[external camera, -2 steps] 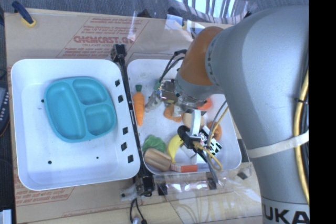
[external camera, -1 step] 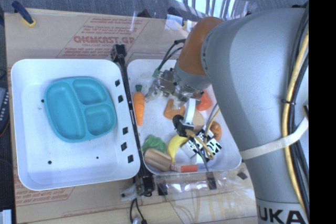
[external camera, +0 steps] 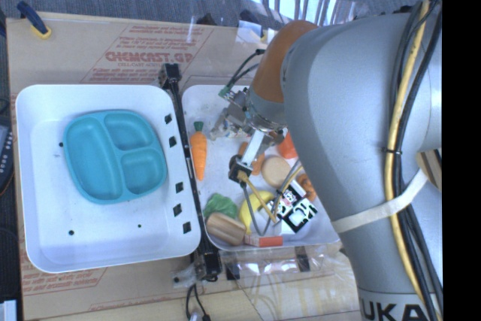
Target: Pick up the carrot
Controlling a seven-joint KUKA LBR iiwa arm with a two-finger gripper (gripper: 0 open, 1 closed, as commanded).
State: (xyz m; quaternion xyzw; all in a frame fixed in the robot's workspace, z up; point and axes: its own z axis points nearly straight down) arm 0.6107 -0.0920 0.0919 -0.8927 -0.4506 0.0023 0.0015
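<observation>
The carrot (external camera: 198, 152), orange with a small green top, lies lengthwise in the right bin (external camera: 197, 98), close to that bin's left wall. It rests on the bin floor with its green end pointing to the back. My gripper (external camera: 234, 133) hangs low over the same bin, just right of the carrot and apart from it. The grey arm with its orange band (external camera: 279, 60) covers the bin's right half. Nothing shows between the gripper and the carrot.
Toy food crowds the right bin's front: a green leafy piece (external camera: 219, 204), a tan loaf (external camera: 225, 228), a yellow banana (external camera: 254, 208), a beige round piece (external camera: 276, 171) and a black-and-white tag (external camera: 297, 211). A teal divided plate (external camera: 114, 155) sits in the left bin (external camera: 37, 237).
</observation>
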